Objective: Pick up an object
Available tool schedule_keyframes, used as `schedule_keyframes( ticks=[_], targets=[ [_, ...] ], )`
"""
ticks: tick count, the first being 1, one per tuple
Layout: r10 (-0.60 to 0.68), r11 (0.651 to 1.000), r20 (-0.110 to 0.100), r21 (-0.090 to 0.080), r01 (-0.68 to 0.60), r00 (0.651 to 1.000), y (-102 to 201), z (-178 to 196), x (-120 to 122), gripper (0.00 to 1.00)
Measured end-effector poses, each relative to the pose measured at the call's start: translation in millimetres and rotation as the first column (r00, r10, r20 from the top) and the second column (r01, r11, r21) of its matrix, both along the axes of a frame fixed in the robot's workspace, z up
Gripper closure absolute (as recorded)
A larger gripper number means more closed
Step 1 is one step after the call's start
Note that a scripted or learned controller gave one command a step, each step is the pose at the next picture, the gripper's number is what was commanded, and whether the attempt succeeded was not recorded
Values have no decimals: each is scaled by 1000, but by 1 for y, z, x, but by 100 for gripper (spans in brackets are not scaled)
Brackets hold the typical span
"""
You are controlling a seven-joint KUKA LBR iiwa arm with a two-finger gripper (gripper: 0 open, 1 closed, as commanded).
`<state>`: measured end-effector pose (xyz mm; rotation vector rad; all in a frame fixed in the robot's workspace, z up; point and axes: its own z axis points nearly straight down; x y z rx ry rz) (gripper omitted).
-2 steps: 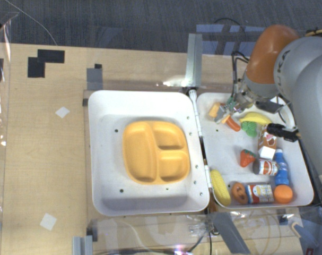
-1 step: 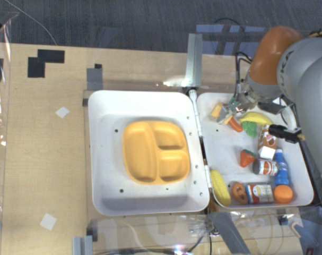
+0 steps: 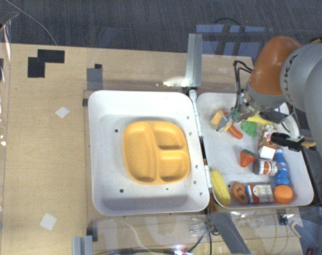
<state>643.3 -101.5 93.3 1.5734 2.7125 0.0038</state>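
Gripper [image 3: 236, 114] lowered among toy food in upper part of right bin [image 3: 219, 153], right of frame centre.

Orange carrot-like piece [image 3: 234, 131] lying directly under fingertips, touching or just beside them; finger opening and any hold on an item impossible to tell from this slanted view. Yellow-and-grey wedge [image 3: 219, 118] just left of gripper; green piece [image 3: 250, 127] just right. Further down bin: strawberry [image 3: 247, 157], small can [image 3: 265, 168], blue bottle [image 3: 280, 169], orange ball [image 3: 283, 194], lying bottle with label [image 3: 253, 193], corn cob [image 3: 219, 182] against left wall. Left bin [image 3: 105, 142] at frame centre, containing yellow divided tray [image 3: 155, 151]. Grey arm with orange band [image 3: 272, 62] entering from upper right. Wooden bench [image 3: 38, 158] with black tape marks [image 3: 44, 61] at upper left.
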Motion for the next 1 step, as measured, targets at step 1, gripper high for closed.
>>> schedule_keyframes(
  ticks=[1],
  targets=[
    [-123, 992, 9, 3, 123, 992, 45, 97, -50, 100]
  ],
)
